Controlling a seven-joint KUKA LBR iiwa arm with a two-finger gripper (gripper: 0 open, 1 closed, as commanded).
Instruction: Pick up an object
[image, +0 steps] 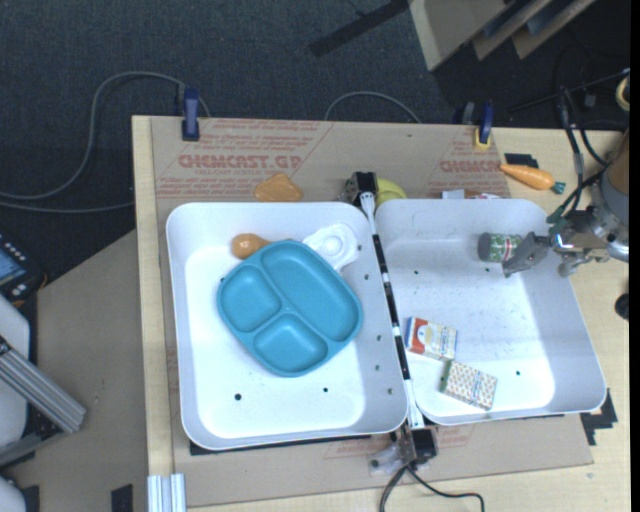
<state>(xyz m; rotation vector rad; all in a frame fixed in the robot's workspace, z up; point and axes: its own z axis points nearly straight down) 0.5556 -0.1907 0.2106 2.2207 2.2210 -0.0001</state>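
Gripper (528, 252) sits low in the right bin (560, 330), upper right area, coming in from the right edge — its fingers are against a small grey-green can (497, 246) lying on its side; can't tell whether they are spread or pinching it. Left to right otherwise: the left bin (200, 330) holds a blue divided plate (290, 307), tilted, covering most of the middle. An orange lump (247, 244) lies just off the plate's upper left edge, and a white piece (333, 243) touches its upper right edge. Behind the bins on the board, an orange chunk (278, 187) and a yellow-green ball (389, 191) near the divider. In the right bin's lower half — a red-and-white packet (430, 339) and, just below it, a patterned packet (468, 384), both flat, apart from the can. A carrot (531, 177) rests on the board beyond the far right corner.
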